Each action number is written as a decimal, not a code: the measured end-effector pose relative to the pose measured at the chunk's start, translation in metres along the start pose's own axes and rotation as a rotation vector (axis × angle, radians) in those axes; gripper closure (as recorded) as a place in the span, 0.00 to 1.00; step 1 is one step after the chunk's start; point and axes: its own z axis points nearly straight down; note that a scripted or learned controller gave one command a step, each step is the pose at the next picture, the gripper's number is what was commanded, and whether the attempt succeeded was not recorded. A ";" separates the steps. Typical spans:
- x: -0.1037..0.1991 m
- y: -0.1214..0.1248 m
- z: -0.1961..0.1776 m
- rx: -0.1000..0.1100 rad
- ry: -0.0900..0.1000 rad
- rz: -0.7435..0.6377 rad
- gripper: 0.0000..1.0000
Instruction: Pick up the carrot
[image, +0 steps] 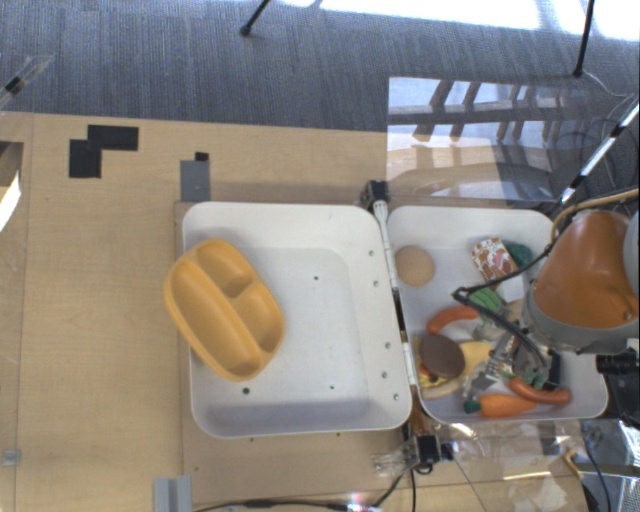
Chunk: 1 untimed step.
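Observation:
The carrot (507, 406) is orange with a small green top at its left end. It lies flat along the front wall of the right bin (440, 222). My gripper (503, 367) hangs low over the front part of that bin, just behind the carrot and slightly left of its middle. Its body and cables hide what lies directly beneath it. I see nothing held in it. A red-orange sausage-shaped piece (543, 394) touches the carrot's right end.
The right bin also holds a tan round biscuit (414, 266), a brown disc (440, 353), a yellow piece (476, 354), a curved orange piece (452, 318), a green item (489, 298) and a snack packet (493, 257). A yellow divided plate (222, 308) sits in the left bin (330, 400).

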 end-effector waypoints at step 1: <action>-0.005 0.002 -0.013 -0.003 -0.015 -0.006 1.00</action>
